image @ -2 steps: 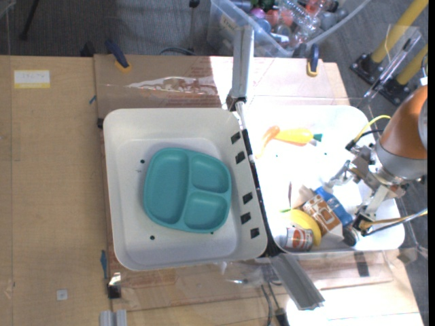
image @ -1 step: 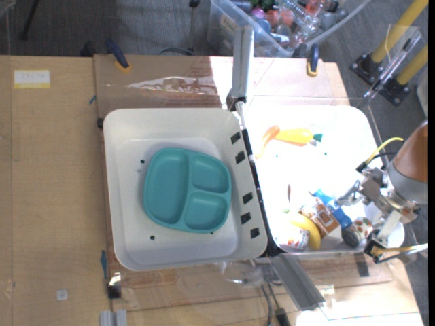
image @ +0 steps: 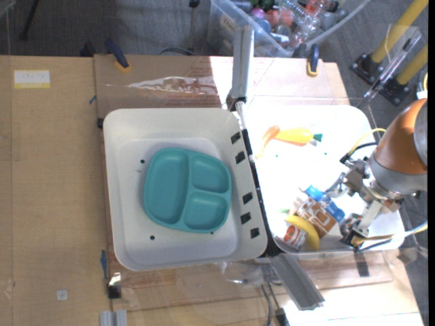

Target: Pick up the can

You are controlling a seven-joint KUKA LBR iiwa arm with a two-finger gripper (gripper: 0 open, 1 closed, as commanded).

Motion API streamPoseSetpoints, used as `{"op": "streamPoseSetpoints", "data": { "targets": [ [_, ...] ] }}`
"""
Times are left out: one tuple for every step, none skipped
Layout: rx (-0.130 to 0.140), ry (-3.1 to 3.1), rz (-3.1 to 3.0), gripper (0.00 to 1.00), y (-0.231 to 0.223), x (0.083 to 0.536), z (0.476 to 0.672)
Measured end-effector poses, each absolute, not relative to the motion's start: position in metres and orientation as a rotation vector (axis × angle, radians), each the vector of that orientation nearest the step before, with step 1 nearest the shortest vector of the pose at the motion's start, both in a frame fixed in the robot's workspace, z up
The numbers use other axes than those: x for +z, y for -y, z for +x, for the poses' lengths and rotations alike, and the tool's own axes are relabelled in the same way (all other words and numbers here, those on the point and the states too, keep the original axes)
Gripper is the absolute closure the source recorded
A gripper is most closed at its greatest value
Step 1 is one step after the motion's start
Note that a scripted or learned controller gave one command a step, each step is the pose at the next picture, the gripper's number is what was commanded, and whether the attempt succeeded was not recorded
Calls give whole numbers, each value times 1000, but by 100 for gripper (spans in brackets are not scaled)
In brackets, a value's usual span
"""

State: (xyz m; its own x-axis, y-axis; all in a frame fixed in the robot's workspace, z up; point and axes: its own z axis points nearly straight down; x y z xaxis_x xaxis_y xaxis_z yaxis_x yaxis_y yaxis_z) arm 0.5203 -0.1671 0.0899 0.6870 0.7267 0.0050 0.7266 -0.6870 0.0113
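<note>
In the right bin (image: 319, 114), near its front wall, several things lie in a small heap. The can (image: 294, 237), with an orange and white label, lies on its side at the heap's front left. A yellow banana (image: 307, 227) curves across it, and a brown packet with blue ends (image: 322, 213) leans just behind. My gripper (image: 340, 194) hangs over the heap's right side, close to the brown packet and up and to the right of the can. Nothing shows between its parts.
A yellow and orange toy (image: 292, 136) lies at the back of the right bin. The left bin (image: 122, 134) holds a teal divided plate (image: 187, 190). A clear tub of clutter (image: 289, 9) stands behind the bench.
</note>
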Motion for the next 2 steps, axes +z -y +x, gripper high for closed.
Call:
{"op": "streamPoseSetpoints", "data": {
  "targets": [
    [2, -1412, 2805, 0, 190, 129, 663],
    [29, -1486, 2772, 0, 196, 93, 598]
  ]
}}
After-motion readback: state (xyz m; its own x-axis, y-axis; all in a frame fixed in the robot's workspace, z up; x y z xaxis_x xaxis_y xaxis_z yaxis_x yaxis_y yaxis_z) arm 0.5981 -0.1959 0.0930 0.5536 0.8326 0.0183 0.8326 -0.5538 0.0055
